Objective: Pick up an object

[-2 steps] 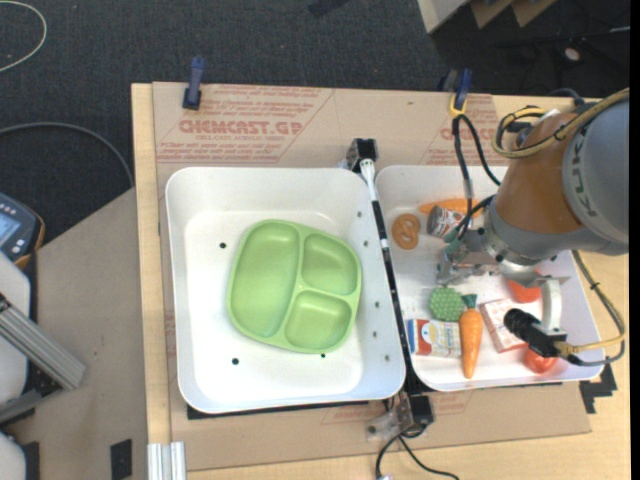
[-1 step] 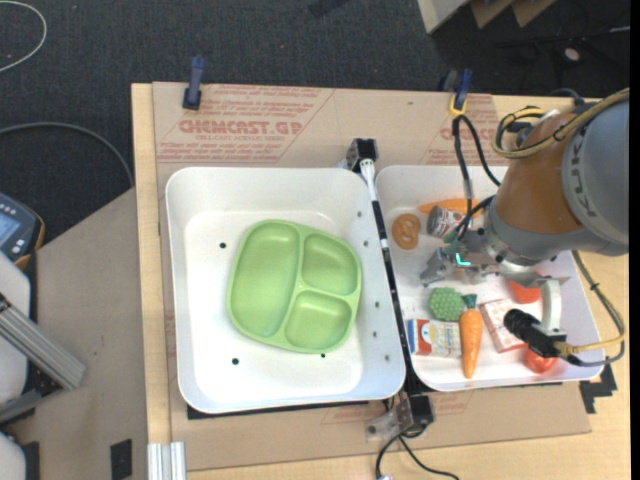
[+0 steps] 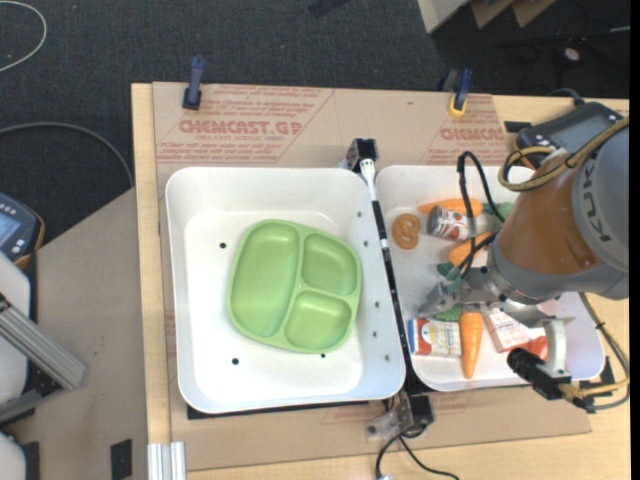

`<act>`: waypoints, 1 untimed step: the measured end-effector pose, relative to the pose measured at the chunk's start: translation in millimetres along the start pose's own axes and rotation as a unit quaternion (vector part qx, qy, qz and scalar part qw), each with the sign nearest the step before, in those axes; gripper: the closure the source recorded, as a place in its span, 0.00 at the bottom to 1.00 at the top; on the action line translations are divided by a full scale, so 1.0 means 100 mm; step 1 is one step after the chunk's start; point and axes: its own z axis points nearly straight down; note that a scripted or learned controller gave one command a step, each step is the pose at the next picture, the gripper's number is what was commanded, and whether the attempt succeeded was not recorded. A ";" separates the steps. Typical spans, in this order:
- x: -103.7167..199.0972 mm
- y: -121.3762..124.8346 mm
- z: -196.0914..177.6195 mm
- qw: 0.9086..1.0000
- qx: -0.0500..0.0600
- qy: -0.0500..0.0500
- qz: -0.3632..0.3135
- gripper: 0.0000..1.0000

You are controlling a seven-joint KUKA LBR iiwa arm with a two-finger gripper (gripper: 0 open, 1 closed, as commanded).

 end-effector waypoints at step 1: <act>-0.01 0.04 -0.14 1.000 -0.006 -0.002 0.000 1.00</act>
